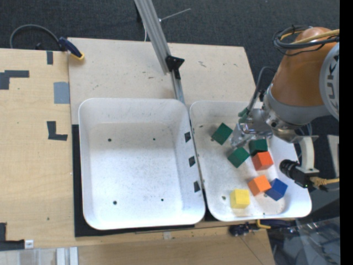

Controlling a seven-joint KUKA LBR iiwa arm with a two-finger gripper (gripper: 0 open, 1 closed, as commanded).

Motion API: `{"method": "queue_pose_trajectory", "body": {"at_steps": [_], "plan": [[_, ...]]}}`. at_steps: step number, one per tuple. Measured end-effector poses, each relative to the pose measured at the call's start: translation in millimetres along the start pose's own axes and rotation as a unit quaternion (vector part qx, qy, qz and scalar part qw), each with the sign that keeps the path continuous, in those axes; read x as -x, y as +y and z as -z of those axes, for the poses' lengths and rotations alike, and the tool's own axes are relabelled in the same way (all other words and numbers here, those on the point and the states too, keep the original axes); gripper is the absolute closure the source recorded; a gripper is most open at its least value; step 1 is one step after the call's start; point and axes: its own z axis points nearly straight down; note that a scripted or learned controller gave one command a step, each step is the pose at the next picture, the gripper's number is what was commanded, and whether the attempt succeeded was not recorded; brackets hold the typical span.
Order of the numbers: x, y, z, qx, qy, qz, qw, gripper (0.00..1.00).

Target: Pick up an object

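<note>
The tool [246, 132] hangs low among the green blocks [238, 157] in the right bin [300, 207], presumably lined up for a grab, though we cannot tell its state, with the other blocks nearer that bin's front rim.

Lighting even and diffuse from overhead. White bins [138, 106] bright, unglared. Shadows soft. Focus moderate; slight softness overall, the dark floor [83, 4] underexposed.

On the grey arm [331, 81], just right of its orange band [300, 65], part of a dark lettering is visible; it looks like "KU", cut off at the picture's edge. No other text is readable.
</note>
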Motion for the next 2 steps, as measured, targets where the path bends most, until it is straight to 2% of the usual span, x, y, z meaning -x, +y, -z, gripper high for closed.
{"method": "queue_pose_trajectory", "body": {"at_steps": [1,2], "plan": [[-51.9,0.5,-0.9,0.000,0.000,0.000,1.0000,1.00],[-102.6,0.9,-26.1,-0.002,0.000,-0.001,1.0000,1.00]]}}
